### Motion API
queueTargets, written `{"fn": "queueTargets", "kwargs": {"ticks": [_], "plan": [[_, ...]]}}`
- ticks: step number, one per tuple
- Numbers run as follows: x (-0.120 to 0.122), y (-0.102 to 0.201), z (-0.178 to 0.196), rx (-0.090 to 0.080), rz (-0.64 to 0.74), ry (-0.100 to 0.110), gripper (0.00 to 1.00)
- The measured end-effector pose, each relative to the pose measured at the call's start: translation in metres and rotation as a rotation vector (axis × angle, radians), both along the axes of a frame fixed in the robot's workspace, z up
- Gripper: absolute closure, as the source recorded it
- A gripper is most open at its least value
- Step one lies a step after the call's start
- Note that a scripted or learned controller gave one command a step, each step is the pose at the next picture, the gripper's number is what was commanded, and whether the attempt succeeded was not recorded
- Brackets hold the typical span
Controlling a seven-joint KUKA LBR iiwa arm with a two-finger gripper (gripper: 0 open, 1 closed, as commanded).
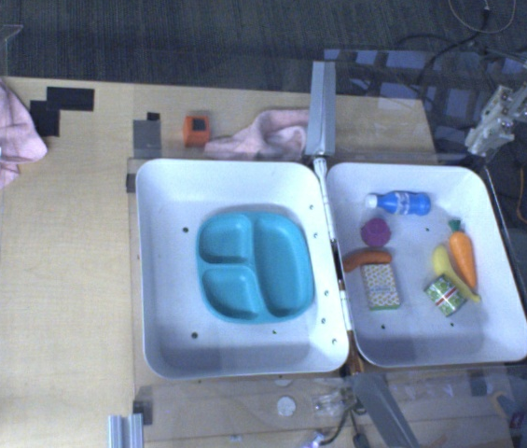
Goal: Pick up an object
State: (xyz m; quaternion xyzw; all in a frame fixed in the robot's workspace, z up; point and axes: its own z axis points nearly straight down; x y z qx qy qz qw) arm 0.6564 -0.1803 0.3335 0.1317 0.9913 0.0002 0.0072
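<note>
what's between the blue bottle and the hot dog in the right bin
In the camera view, a small purple round toy lies between the blue bottle and the hot dog.

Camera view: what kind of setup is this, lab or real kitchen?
Likely a robot test bench in a lab: two white bins side by side on a wooden bench, toy food like a carrot, and loose cables behind.

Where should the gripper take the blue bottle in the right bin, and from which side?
Take the blue bottle across the middle of its body, coming straight down from above. It lies flat on its side, long axis roughly left-right, white cap toward the left, so the fingers probably should close front-to-back across its narrow width. There's open floor around it; the purple piece sits just below.
</note>
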Motion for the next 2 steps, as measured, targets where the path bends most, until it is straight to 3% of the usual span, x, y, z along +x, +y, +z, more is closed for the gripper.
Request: {"fn": "queueTargets", "kwargs": {"ticks": [1, 2], "plan": [[-0.011, -0.002, 0.107, -0.011, 0.677, -0.005, 1.00], [-0.049, -0.007, 0.104, -0.019, 1.467, 0.000, 1.00]]}}
